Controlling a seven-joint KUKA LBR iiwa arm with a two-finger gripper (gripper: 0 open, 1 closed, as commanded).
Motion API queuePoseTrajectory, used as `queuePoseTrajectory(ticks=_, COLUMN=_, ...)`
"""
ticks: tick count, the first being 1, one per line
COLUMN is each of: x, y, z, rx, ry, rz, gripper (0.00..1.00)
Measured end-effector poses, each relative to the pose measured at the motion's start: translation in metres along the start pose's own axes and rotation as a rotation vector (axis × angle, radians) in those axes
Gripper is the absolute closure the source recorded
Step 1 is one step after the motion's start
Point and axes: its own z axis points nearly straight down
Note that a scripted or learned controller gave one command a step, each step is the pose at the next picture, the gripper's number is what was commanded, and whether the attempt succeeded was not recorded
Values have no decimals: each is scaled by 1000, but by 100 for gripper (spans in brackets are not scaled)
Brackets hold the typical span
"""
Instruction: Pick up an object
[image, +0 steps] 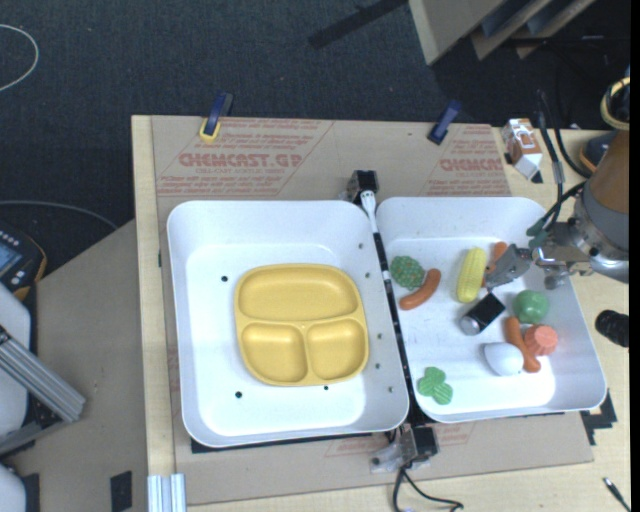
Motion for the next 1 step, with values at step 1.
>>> queuePoseTrajectory(ticks=1, x=1, y=3, z=43, rx=4, ry=1, rz=1, gripper=0)
